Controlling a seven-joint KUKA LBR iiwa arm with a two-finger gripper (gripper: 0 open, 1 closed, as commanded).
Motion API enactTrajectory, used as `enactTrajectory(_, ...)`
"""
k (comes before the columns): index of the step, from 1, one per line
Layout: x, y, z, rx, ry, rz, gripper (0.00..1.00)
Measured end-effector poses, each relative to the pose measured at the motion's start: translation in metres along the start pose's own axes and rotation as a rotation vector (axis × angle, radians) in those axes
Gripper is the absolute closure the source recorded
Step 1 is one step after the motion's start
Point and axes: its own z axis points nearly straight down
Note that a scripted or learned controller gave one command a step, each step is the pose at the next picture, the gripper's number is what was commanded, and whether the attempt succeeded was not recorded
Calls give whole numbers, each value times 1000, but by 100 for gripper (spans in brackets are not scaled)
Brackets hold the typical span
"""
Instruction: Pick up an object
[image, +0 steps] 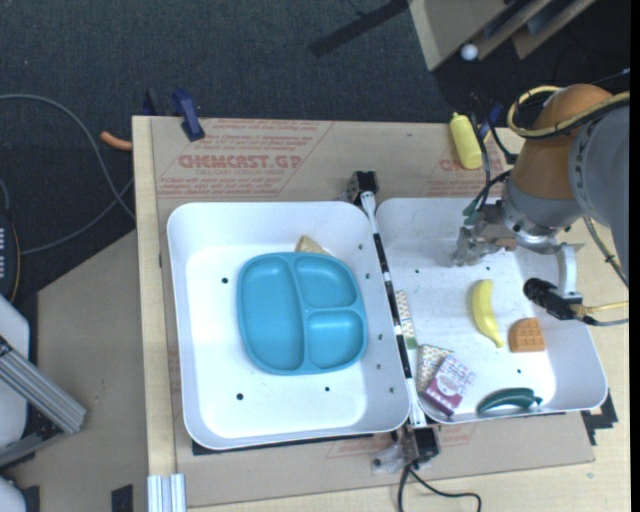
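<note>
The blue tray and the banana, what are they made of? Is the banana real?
The blue tray looks like moulded plastic: one even colour, smooth, rounded compartments. The banana has a flat, uniform yellow with no spots, so it is probably a plastic toy, though this view cannot settle that.

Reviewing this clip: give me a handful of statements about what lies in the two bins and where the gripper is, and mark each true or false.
1. The blue divided plate lies in the left bin. True.
2. The banana lies in the left bin. False: it lies in the right bin, beside the small orange waffle-like piece.
3. The gripper is over the far part of the right bin, apart from the banana. True.
4. The banana rests on the blue plate. False: the plate's compartments hold nothing; the banana lies on the bin floor.
5. A teal ring-like object lies at the right bin's near edge. True.
</note>
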Motion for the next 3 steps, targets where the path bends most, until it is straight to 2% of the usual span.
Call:
enactTrajectory(1, 0, 0, 0, 1, 0, 0, 0)
enactTrajectory(2, -6, -46, 11, 4, 1, 2, 0)
enactTrajectory(3, -6, -45, 0, 1, 0, 1, 100)
